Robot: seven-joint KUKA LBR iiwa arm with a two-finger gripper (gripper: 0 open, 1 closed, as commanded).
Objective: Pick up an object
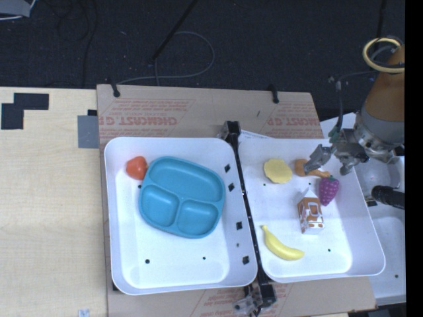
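While your arm (383, 104) reaches in from three o'clock, its gripper (334, 158) hangs over the upper right part of the right bin (370, 256), fingers spread wide with nothing between them. One finger (319, 157) angles down toward eight o'clock, its tip just beside the small orange piece (309, 169), which lies partly under it; what that piece is you cannot tell from here. The other finger (348, 164) points down toward six o'clock, its tip near the top of the purple grape bunch (328, 189).

You have five things in the right bin. The yellow round piece (277, 171) sits at about ten o'clock in the bin, just left of the orange piece. The grape bunch lies at about two o'clock, its long axis nearly upright in the view, narrow end toward six o'clock. Just below it stands the small orange-and-white carton (310, 214), near the bin's middle, long axis running from twelve to six with a slight lean. The banana (281, 245) lies at about seven o'clock in the bin, well apart from the gripper, its long axis running from ten o'clock to four o'clock, its curve bowed toward the lower left.

Your left bin (132, 269) holds a blue divided plate (181, 196), tilted slightly in the view, with a red-orange round fruit (136, 168) touching its rim at ten o'clock. Both bins rest on a cardboard sheet (198, 111) on the bench.
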